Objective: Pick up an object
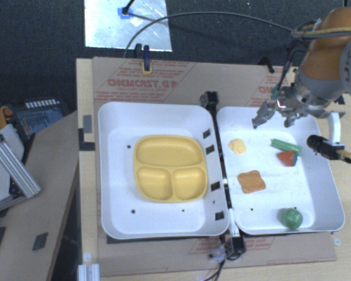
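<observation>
gripper poised above the right bin, nothing held

the bench (181, 75) carries two white bins side by side. the left bin (114, 157) holds a yellow divided tray (169, 167), the biggest item in view. the right bin (322, 192) holds four small pieces: a green ball (291, 218) near the front edge, an orange-brown flat square (251, 181) in the middle, a green stick with a red piece (286, 151) toward the right wall, and a small pale yellow piece (237, 146) close to the divider.

the arm (330, 51) comes in from the right, and the gripper (277, 117) hangs over the back of the right bin with its fingers spread apart and nothing between them.

the nearest candidates, by my judgement, are the green stick and the yellow piece. the stick lies just forward and to the right of the fingertips, with its long axis running left to right across the bin, tilted slightly down at the right end. the yellow piece lies forward and to the left and is roundish, with no clear long axis.
</observation>
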